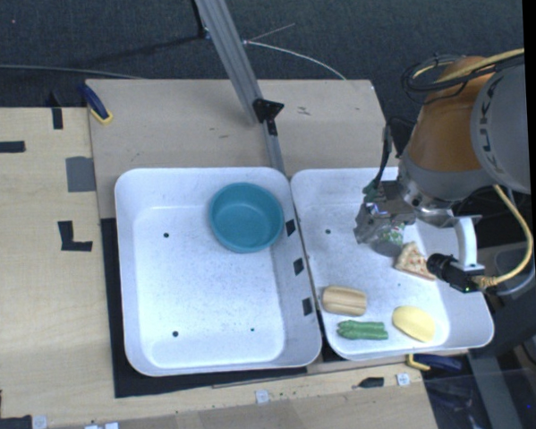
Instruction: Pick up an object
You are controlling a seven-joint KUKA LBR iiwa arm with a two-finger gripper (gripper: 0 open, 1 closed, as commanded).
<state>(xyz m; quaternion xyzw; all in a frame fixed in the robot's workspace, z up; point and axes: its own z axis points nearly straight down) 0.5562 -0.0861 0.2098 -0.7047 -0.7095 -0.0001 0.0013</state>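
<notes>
Nearest to you, along the front wall of the right-hand shallow white bin (467, 338), lie three pieces of toy food: a green bumpy pod-shaped piece (361, 330) in the middle, a tan ridged bread-roll piece (343, 298) just behind it and slightly to its left, and a smooth yellow lemon-like lump (413, 322) to the right of the pod, close to it but apart. Further back in that same bin you will see a small wedge-shaped piece in tan and white (412, 261), near the right wall, partly under the arm's hardware. Your grey two-finger gripper (379, 228) hangs over the middle of the right bin, just left of the wedge, with something greenish showing at its tip; you cannot tell from this angle what that is or whether it sits between the metal parts, and whether the gripper is spread or closed cannot be told either. Above it you can follow the orange band (443, 128) and the grey body of the arm reaching in from the right. Look left and you find the other shallow white bin (155, 287), touching the first along their shared wall, with a round teal plastic bowl (245, 217) standing upright in its rear right part.
</notes>
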